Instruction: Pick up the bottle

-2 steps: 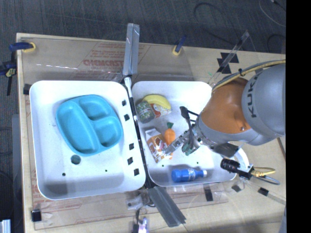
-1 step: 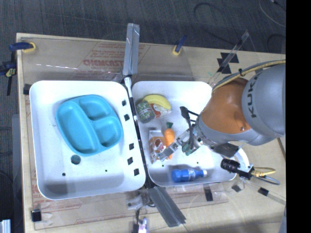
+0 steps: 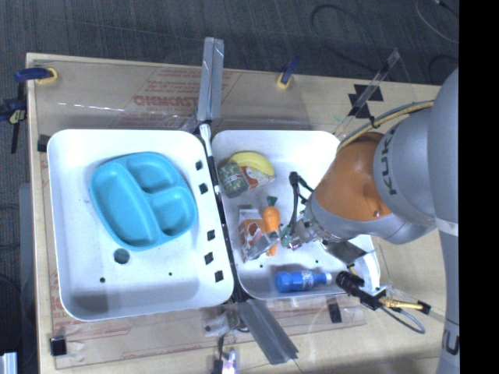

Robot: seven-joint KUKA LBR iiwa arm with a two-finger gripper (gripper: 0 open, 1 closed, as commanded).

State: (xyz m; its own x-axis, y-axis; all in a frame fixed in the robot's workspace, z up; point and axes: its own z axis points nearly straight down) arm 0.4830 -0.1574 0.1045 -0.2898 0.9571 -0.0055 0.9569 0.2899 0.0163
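Where it lies, bottle (image 3: 302,280) sits below tool (image 3: 292,238).

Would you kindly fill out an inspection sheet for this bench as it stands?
Surface: two white bins side by side on a wooden bench.
Job's things: blue bottle lying on its side near the right bin's front edge.
Clutter: banana, carrot, snack packet; blue tray in the left bin.
Grippers: gripper low beside the carrot, apart from the bottle.
Cables: black cable at the wrist.
Surroundings: dark carpet.
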